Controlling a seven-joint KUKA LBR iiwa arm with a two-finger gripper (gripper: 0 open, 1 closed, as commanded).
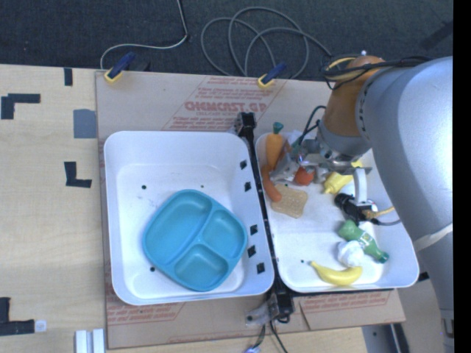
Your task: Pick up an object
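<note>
While low in right bin (394,271), tool (300,162), carrot (274,149) just beside

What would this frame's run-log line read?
arm: over right bin | gripper: low among toys by carrot, fingers unclear | hold: unconfirmed | left bin: blue plate | banana: near edge

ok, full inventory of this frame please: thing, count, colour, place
bins: 2, white, side by side on bench
divided plate: 1, blue, left bin
carrot: 1, orange, right bin, top left
toast slice: 1, tan, right bin, left side
banana: 1, yellow, right bin, bottom
bottle: 1, green, right bin, above banana
clamps: 2, yellow and blue, board's far edge
arm: 1, grey, orange band, over right bin
gripper: 1, among toys, right bin
</note>
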